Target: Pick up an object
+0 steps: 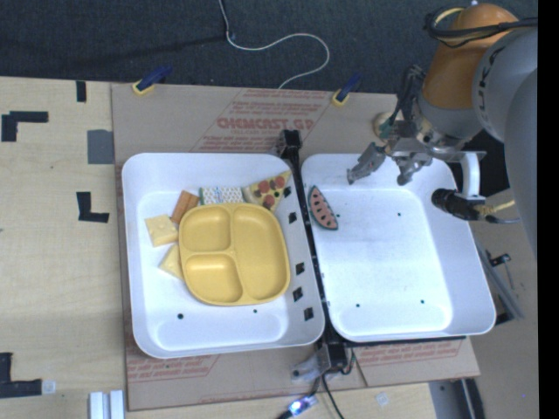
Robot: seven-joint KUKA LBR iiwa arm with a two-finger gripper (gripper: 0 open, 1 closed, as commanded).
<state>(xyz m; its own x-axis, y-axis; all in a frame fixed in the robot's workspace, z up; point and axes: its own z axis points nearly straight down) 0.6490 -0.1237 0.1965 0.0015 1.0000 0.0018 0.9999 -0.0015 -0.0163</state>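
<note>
Hovering above the far edge of the right bin (454, 317), the gripper (382, 169) is shown with its two fingers spread apart and nothing between them; no object is held. Because the arm (489, 68) reaches in from the right, the tool is presented over that bin first, and the fingers are kept parted so that an item can be straddled before closing.

One candidate lies in the right bin: a watermelon slice (324, 208), resting flat against the bin's left wall, near the divider between the two bins and apart from the gripper. Its place beside the wall is judged to leave little room for a finger on that side.

The remaining items are gathered in the left bin (140, 321). A yellow divided plate (234, 253) occupies the middle, and small food pieces are crowded along its far and left rims: a pizza slice (269, 188), a cracker-like square (161, 230) and a brown strip (184, 206). Being crowded against the plate, these are judged harder to isolate than the watermelon slice, which is lying alone.
</note>
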